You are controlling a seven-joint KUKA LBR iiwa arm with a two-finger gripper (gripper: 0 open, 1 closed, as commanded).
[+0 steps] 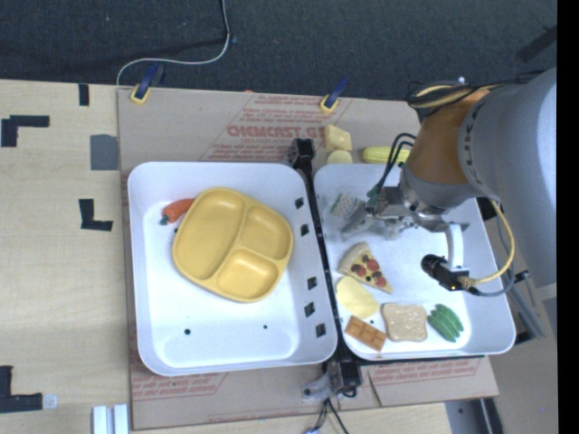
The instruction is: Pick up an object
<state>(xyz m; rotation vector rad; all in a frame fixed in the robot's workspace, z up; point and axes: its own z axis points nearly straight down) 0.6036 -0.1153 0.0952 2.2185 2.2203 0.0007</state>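
While the end effector [380, 213] hangs low in the right bin [488, 333], its grip unreadable, aim squarely over the pizza slice [365, 267] just below before closing.

The pincer [362, 217] hangs low in the right bin [493, 328], just beyond a pizza slice [366, 267]. Nearer lie a toast slice [404, 322], a waffle [365, 334] and a green vegetable [445, 321]. A yellow divided plate [233, 242] fills the left bin [149, 333].
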